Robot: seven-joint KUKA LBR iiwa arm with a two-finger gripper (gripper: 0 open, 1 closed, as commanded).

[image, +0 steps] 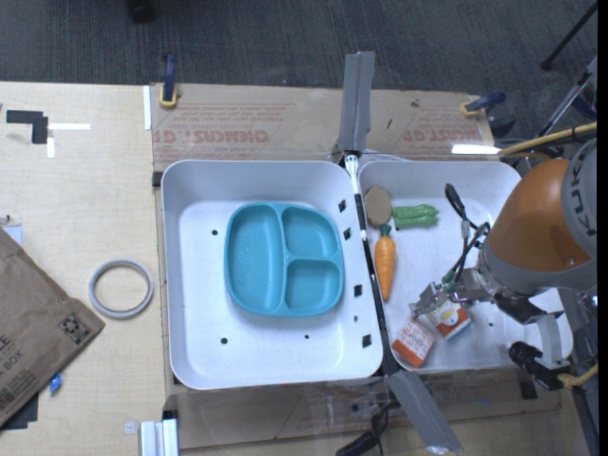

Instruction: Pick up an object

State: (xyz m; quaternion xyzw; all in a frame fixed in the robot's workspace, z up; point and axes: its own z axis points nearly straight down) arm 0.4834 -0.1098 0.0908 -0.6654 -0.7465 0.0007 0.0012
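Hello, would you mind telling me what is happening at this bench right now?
A grey and orange arm reaches into the right bin, its end effector low over a small red and white packet. A second orange packet, a carrot, a green vegetable and a brown piece lie nearby. The left bin holds a teal divided plate. No grasp is visible.

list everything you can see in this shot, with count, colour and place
bins: 2, white, side by side on the bench
divided plate: 1, teal, in the left bin
carrot: 1, orange, right bin by the divider
green vegetable toy: 1, green, right bin, far side
tan round piece: 1, tan, beside the green toy
packet: 1, orange-red and white, right bin, near side
tape ring: 1, grey, left of the bins
cardboard box: 1, brown, left edge
arm: 1, grey with orange band, over the right bin
hand: 1, low over the packet
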